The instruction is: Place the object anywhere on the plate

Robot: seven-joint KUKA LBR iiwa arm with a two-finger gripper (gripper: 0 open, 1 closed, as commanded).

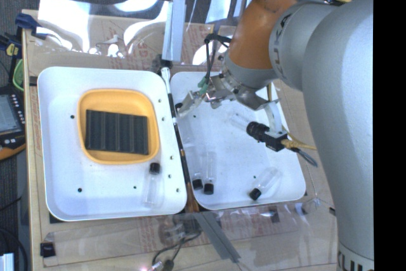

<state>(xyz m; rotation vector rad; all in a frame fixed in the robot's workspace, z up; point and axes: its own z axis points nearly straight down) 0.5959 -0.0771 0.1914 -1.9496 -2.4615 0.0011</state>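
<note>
Two white bins point(108, 206): left holds yellow plate point(117, 125); gripper point(190, 100) over right bin, finger state indeterminate.

The plate point(118, 103) is a yellow, rounded-rectangle dish with a dark ribbed insert in its middle, lying flat in the left bin. Clear vials with black caps lie scattered on their sides: one point(153, 182) just below the plate in the left bin, and others point(206, 171) point(264, 183) in the right bin, well apart from the plate.
</note>
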